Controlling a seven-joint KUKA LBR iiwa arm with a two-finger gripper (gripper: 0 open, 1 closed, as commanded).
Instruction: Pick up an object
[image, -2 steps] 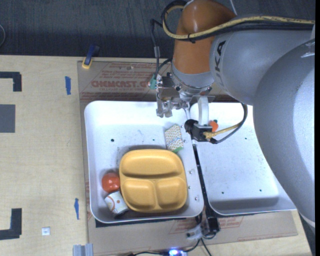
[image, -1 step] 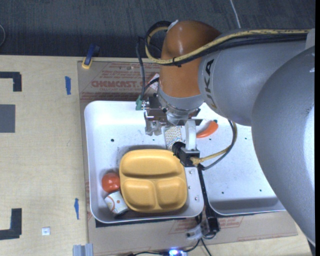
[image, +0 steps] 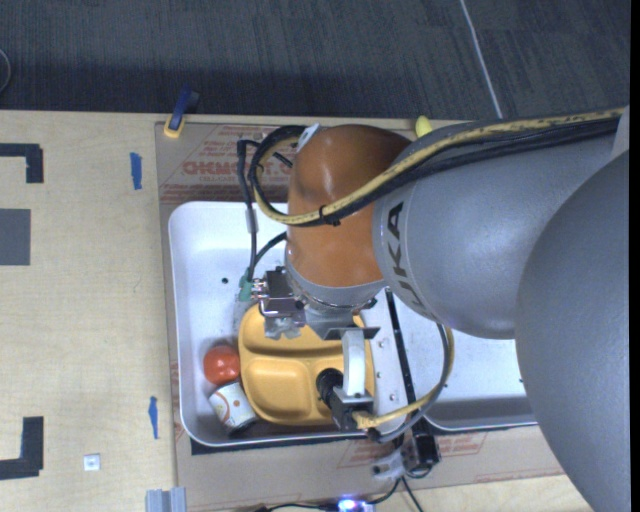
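We see the arm (image: 480, 230) reaching from the right over the left bin (image: 200, 240), its orange band (image: 335, 200) above the wrist. The gripper (image: 300, 375) sits low in the bin's near end, under its yellow housing, and we cannot tell its state. Just left of the housing lie an orange ball (image: 221, 362) and, nearer the front wall, a white object (image: 230, 403) with an orange mark, both on the bin floor. The tabletop (image: 80, 300) spreads to the left, with blue tape (image: 136, 170).
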